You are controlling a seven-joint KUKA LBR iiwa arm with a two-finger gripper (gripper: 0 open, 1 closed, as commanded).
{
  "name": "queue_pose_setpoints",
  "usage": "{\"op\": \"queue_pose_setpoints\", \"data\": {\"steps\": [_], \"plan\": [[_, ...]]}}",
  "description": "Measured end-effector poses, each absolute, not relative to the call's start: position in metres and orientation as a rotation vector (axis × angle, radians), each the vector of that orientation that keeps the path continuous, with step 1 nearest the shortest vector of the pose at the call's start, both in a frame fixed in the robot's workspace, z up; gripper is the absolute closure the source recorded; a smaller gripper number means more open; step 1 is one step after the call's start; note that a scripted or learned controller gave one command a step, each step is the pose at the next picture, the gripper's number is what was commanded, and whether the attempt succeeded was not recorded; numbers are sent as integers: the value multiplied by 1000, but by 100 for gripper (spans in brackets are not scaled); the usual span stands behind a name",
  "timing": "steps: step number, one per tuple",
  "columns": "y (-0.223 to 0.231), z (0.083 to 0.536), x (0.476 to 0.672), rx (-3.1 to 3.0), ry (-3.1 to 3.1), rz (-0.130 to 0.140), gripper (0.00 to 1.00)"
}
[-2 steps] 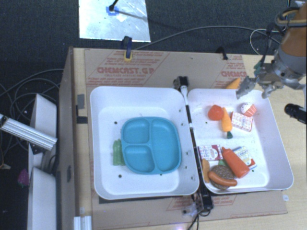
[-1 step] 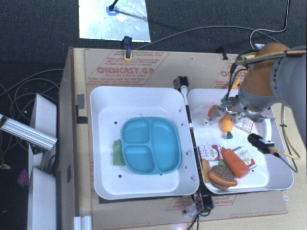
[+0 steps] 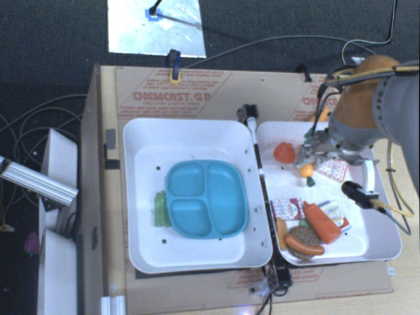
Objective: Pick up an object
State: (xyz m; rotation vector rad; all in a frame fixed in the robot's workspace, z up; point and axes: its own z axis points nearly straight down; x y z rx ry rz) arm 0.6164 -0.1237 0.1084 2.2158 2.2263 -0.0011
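Small orange ball (image 3: 306, 171) mid right white bin (image 3: 384, 245), just below grey gripper (image 3: 314, 151); finger gap perhaps narrow, cannot tell. Round red tomato (image 3: 284, 152) just left. Bare floor between ball and food cluster near front rim.

Grey rounded arm (image 3: 399, 107) with a broad orange band (image 3: 359, 100) just above the wrist, thin yellow and black cables looping over it, and a dark metal gripper (image 3: 310, 155) below.
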Motion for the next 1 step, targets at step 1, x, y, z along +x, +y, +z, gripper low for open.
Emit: {"op": "queue_pose_setpoints", "data": {"steps": [1], "plan": [[-46,185,558,2216,2226,4,100]]}}
